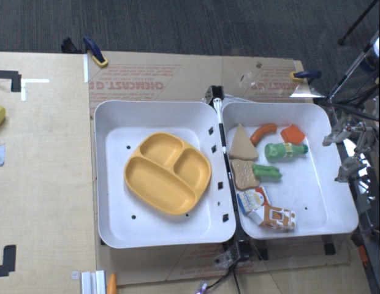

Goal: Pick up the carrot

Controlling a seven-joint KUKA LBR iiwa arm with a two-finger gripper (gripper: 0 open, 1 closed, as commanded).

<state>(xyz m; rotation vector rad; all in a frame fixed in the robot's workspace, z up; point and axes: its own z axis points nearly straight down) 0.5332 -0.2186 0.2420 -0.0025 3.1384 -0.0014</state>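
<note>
The carrot (263, 132) is a small curved orange piece lying in the right bin (322, 192), near its back wall, between a tan wedge (241, 143) and an orange-red block (293, 133). My gripper (339, 157) hangs over the bin's right rim, well to the right of the carrot. Its two grey fingers (332, 138) stand spread apart and open, with nothing between them.
A green bottle (286, 150) lies just in front of the carrot. A green piece (267, 172), a bread slice (244, 174) and two small cartons (278, 217) fill the bin's left and front. The left bin (110, 182) holds a yellow divided plate (168, 172).
</note>
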